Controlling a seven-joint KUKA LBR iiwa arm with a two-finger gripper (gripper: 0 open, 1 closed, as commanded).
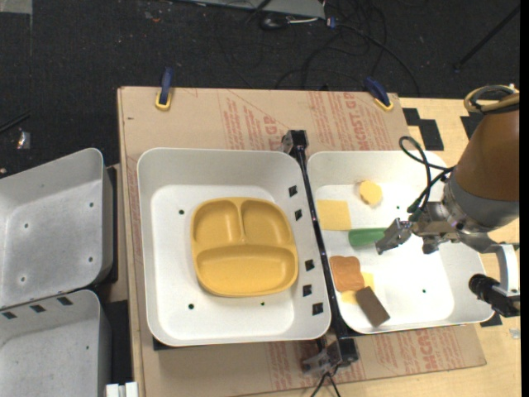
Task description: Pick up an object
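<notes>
Jaws: can't tell if apart or together, gripper [395,236] sits at the green piece [364,238] in the right bin [430,300], by the yellow square [334,215]. Green piece looks light, smooth, prob slippery; grab across its narrow middle

Two bins [165,188], one tray [245,247], five food pieces [334,215].

red print on cardboard sheet [248,114] under bins, upside down, illegible
</notes>
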